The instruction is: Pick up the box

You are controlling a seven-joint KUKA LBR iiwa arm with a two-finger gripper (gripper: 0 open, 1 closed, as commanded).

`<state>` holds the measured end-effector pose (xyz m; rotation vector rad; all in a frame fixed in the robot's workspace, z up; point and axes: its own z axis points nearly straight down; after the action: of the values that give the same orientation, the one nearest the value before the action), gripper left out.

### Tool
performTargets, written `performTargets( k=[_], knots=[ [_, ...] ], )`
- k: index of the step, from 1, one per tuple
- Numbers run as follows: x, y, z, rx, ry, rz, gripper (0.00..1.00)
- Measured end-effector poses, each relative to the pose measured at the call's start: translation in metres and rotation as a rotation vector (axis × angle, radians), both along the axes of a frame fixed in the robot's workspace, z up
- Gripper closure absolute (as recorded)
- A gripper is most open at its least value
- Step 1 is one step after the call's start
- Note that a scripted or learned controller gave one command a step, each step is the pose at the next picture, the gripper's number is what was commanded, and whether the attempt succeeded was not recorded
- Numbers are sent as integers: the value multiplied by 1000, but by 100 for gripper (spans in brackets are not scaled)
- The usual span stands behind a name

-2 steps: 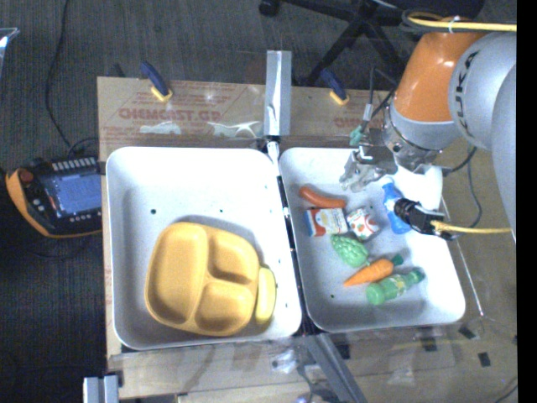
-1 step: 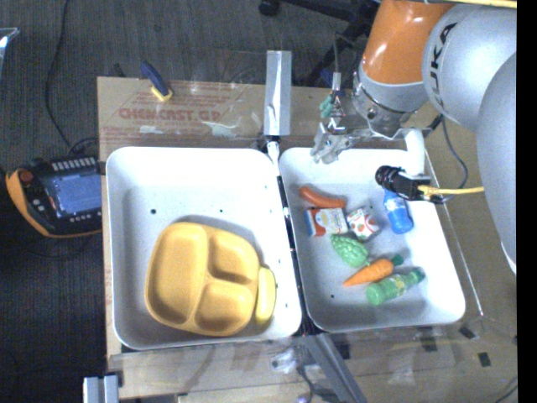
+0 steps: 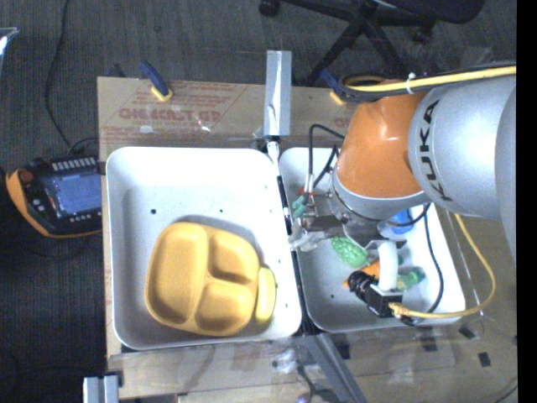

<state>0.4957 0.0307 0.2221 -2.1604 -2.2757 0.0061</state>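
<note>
A yellow box [image 3: 204,278] with three moulded compartments lies flat in the left bin [image 3: 134,183], toward its front. The arm's orange band [image 3: 382,154] and grey wrist hang over the right bin [image 3: 323,305]. My gripper [image 3: 305,229] sits low under the wrist at the right bin's left wall, just right of the divider between the bins. It is apart from the yellow box, roughly a hand's width to the box's upper right. The wrist body covers most of the gripper.
Small items lie in the right bin beside the wrist: a green object [image 3: 346,249], an orange one [image 3: 388,267], a blue one [image 3: 404,219]. Cables loop around the wrist. A teach pendant [image 3: 59,196] rests left of the bench.
</note>
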Motion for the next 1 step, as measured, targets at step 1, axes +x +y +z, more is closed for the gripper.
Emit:
performTargets(
  k=[1],
  knots=[
    [34,78,-26,-1,-1,17,100]
  ],
)
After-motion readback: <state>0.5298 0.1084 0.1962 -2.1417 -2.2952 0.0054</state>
